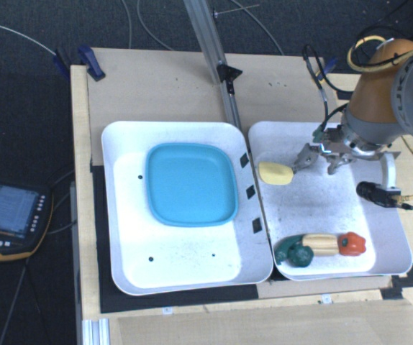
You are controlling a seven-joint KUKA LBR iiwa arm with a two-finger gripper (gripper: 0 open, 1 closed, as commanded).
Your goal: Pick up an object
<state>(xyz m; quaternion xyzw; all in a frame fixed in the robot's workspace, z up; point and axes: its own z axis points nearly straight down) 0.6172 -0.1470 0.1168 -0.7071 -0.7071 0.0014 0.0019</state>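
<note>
Spread jaws of the gripper [320,161] hover beside a yellow block [275,173] (probably light, smooth): grip its narrow sides.

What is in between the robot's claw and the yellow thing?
Nothing. In the camera view, the gripper sits just right of the yellow object, with a short stretch of bare white bin floor between them.

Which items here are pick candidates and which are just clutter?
Job:
gripper, over the right bin
yellow object, nearest it
green object
tan object
red object

Lying about:
blue tray in the left bin
handheld pendant
floor cables
</note>
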